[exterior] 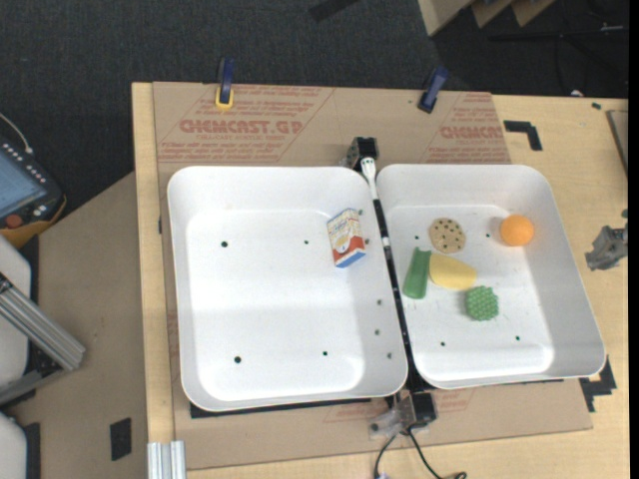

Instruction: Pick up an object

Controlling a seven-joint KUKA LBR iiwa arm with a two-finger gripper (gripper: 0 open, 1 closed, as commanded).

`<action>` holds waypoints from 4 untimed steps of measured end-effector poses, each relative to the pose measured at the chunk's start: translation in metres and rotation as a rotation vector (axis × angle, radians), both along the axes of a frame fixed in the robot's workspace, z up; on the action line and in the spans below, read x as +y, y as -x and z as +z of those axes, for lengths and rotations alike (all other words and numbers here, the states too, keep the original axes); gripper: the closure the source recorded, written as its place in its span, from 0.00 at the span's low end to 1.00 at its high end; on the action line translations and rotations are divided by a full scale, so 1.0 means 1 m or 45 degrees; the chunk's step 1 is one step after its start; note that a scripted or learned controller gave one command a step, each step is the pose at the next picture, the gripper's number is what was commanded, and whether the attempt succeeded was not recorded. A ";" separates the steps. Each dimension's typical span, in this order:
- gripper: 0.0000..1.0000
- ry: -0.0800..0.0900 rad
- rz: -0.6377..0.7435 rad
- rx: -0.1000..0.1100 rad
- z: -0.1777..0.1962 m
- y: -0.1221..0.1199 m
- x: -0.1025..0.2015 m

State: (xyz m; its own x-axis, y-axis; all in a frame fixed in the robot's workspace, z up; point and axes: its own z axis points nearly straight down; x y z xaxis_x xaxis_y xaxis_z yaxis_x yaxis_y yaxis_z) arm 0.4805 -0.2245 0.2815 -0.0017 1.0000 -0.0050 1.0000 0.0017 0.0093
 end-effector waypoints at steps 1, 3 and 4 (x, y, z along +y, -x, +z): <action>1.00 -0.007 -0.003 0.014 -0.018 0.001 0.001; 1.00 -0.007 -0.003 0.014 -0.017 0.001 0.001; 1.00 -0.003 -0.001 0.006 0.003 0.001 0.000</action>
